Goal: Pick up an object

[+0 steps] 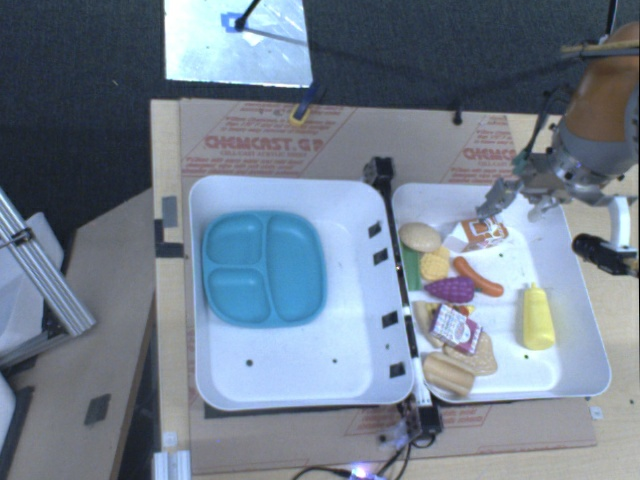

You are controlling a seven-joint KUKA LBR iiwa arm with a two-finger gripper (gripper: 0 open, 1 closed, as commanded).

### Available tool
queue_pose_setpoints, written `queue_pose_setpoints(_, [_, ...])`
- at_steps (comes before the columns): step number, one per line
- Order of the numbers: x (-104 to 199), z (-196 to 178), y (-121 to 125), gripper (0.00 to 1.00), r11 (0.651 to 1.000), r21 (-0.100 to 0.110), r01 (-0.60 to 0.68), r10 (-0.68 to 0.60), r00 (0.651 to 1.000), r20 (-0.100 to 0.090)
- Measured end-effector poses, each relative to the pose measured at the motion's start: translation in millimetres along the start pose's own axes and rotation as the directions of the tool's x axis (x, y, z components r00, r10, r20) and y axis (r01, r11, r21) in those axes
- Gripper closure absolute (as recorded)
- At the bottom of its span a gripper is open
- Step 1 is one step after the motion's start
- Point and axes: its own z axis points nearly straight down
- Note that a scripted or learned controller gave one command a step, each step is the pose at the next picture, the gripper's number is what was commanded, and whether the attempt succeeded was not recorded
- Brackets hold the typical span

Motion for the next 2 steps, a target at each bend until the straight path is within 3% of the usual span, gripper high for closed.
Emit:
queue_pose_setpoints(1, [0, -7, 3, 0.0, 1.0, -0.012, 0.002, -0.002, 1.0, 0.002])
queue_pose_setpoints(2, [1, 35, -1, 0.0, 1.0, -0.009, 0.001, -0.001, 1.0, 0.002])
